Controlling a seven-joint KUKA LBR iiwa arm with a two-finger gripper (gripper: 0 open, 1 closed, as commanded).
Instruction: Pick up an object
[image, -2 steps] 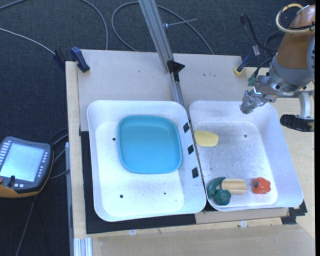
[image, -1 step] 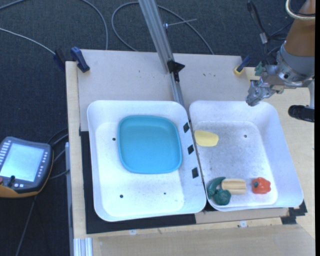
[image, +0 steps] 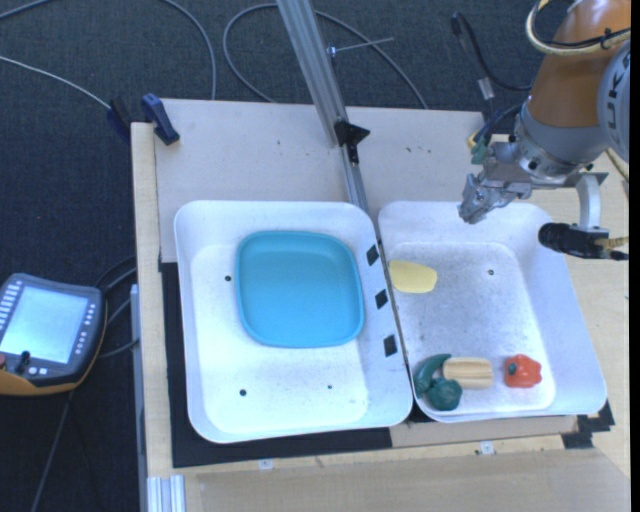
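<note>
Pick not yet made: claw (image: 478, 205) hovers over right bin's (image: 570, 290) far edge, jaw state cannot be told, nothing seen in it; yellow piece (image: 413, 276), green pepper (image: 437, 382), wooden block (image: 468, 372), red pepper (image: 521, 371) lie in the bin.

The two bins, left (image: 200, 300) and right (image: 570, 300), look like smooth white plastic, their floors finely speckled and matt. The turquoise plate (image: 300, 288) in the left bin has a smooth, slightly glossy plastic look. The bench top (image: 250, 150) reads as pale, matt board (wood or fibreboard, hard to tell). The slanted rail (image: 318, 70) looks like brushed metal. The arm's orange band (image: 590, 25) shines glossily. The floor (image: 60, 180) looks like dark, rough carpet
</note>
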